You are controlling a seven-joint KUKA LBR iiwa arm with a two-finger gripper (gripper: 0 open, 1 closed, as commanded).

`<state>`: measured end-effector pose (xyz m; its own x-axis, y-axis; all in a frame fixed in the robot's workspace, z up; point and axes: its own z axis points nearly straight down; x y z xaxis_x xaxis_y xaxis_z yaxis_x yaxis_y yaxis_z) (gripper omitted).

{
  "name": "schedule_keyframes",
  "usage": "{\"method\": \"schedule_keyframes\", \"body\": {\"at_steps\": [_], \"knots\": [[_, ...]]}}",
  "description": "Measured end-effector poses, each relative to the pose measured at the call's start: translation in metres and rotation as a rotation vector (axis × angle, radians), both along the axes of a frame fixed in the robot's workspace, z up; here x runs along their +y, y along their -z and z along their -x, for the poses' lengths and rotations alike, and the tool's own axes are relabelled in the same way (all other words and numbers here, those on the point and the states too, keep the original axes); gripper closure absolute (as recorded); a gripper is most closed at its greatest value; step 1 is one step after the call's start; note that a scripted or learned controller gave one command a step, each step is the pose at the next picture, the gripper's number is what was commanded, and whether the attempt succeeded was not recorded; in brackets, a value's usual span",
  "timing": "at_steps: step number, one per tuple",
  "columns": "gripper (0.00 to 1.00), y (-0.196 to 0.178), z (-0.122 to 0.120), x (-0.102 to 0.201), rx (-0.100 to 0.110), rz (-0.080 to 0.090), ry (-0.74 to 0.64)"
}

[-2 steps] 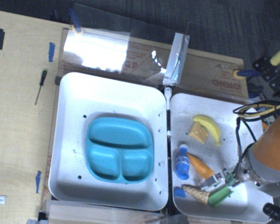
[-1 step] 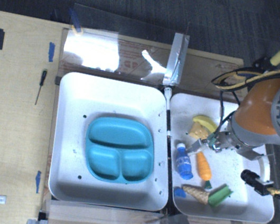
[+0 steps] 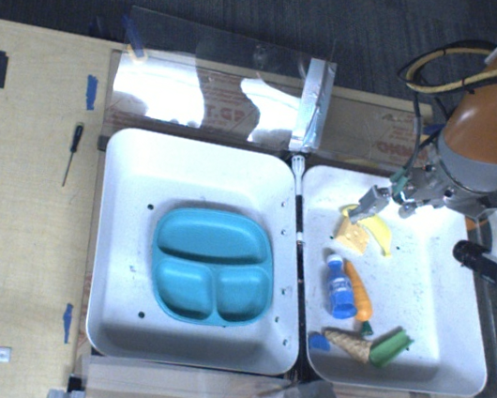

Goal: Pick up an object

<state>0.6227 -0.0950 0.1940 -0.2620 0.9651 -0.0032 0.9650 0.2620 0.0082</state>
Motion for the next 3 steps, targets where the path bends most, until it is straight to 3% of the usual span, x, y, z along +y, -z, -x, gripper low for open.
{"method": "schedule_keyframes", "body": {"at_steps": [1, 2, 3], "knots": [[0.00, 0.101, -0.033, -0.008, 0.009, 0.000, -0.085], [1.00, 0.093, -0.034, -0.006, 0.010, 0.000, -0.089], [1.00, -0.015, -0.046, 0.075, 0.005, -0.001, 0.154]]}}
